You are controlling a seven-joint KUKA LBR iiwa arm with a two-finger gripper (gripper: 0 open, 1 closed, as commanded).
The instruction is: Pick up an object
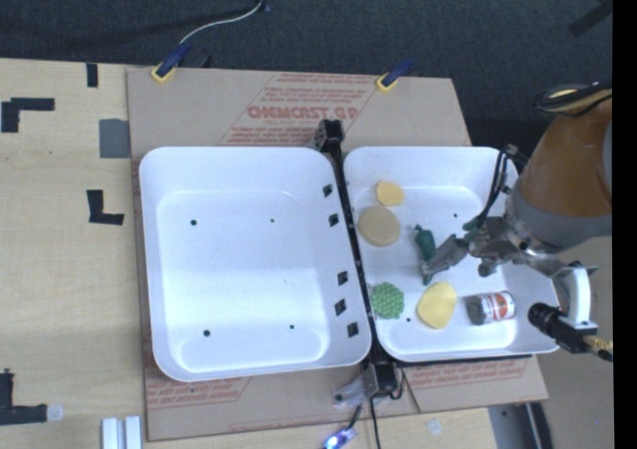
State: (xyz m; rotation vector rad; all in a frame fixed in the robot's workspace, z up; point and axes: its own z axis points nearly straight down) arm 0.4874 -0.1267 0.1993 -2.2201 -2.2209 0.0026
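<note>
Jaws (435,260) low in the right bin (468,160), hovering at the dark green object (424,239) — open or closed, I cannot tell. The yellow piece (436,306) sits just beside — a slanted descent could nudge it and come up with nothing.

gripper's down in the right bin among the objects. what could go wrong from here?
1. The gripper sits right by the dark green piece and the yellow lump; it could nudge one aside rather than grasp it.
2. The small can lies on its side nearby and may roll if bumped.
3. The objects cluster near the right bin's divider, limiting approach room.
</note>
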